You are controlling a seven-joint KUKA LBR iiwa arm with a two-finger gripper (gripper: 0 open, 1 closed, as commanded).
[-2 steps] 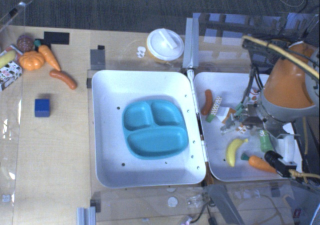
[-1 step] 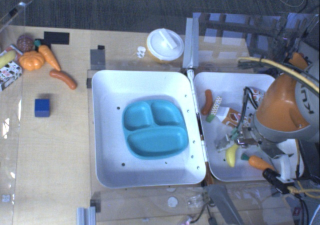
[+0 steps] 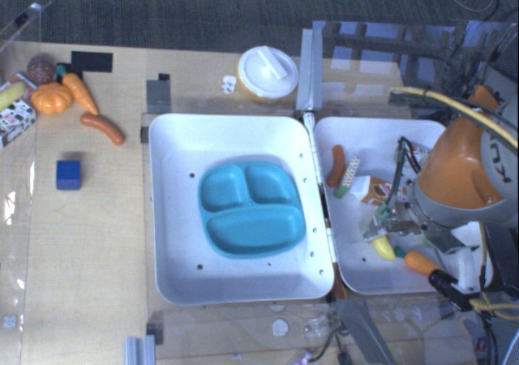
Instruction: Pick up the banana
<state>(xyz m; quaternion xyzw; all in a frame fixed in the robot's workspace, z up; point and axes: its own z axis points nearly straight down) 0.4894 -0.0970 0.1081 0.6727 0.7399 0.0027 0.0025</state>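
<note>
Two bins side by side on the counter (image 3: 97, 258). Left bin (image 3: 174, 274) holds a sectioned tray (image 3: 251, 209) at its centre. Right bin (image 3: 350, 270): sausage (image 3: 336, 165) near its left wall, banana (image 3: 383, 247) toward the front, carrot (image 3: 422, 262) just right of it. Gripper (image 3: 389, 221) directly behind the banana. Lidded cup (image 3: 268, 73) behind the left bin. Cube (image 3: 69, 174) on the counter, far left.

We note a blue divided tray (image 3: 250, 211) in the left bin (image 3: 174, 274), a blue cube (image 3: 69, 174) on the bench, a white lid (image 3: 268, 71) beyond.
</note>
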